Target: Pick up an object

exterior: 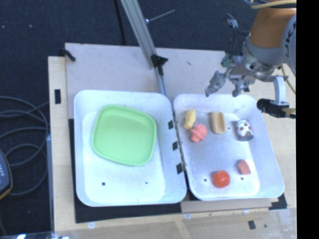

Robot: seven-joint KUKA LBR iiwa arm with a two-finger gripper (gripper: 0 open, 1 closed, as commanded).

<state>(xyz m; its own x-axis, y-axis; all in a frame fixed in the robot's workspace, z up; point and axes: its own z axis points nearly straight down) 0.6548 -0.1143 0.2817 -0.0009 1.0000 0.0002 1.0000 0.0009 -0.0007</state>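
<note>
The right bin (264,148) holds several small items: a yellow piece (190,118), a pink lumpy piece (198,133), a tan bread-like piece (217,122), a small white and red cup (243,129), a pink block (243,167) and a red ball (221,179). My gripper (228,85) hangs above the back edge of this bin, up and to the right of the tan piece. Its two fingers are spread, one at the left (215,84) and one at the right (241,86), with nothing between them.
A green square plate (124,135) lies in the left bin (84,183). A slanted metal pole (141,29) runs from the top down to the gap between the bins. Cables lie off the bench at the left.
</note>
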